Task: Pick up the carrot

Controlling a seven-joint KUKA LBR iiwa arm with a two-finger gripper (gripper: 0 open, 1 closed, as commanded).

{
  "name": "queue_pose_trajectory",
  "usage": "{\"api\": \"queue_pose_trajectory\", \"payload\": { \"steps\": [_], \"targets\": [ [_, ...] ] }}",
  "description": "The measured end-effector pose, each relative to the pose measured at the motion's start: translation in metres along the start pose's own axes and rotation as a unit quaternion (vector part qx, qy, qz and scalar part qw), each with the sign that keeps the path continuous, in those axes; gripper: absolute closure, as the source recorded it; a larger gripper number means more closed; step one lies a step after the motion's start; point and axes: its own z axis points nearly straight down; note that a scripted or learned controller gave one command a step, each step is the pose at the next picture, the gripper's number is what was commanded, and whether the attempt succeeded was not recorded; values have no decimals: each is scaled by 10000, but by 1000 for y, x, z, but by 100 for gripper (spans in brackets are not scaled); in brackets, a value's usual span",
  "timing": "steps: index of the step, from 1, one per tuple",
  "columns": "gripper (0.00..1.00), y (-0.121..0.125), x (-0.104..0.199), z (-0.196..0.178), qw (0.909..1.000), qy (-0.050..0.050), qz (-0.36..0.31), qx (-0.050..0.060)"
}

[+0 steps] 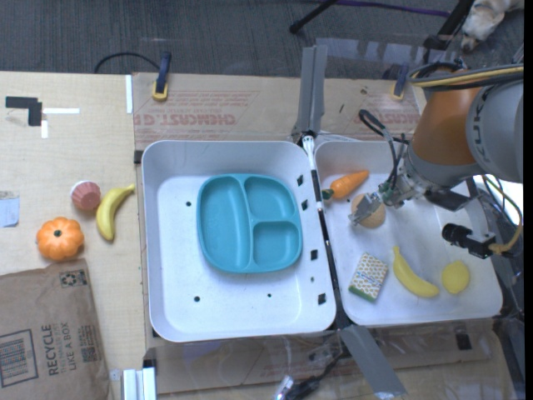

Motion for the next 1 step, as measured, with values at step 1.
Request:
{"api": "queue_pose_trajectory", "payload": {
  "steps": [1],
  "targets": [
    [100,1,-2,-12,10000,-19,20,-25]
  ]
}}
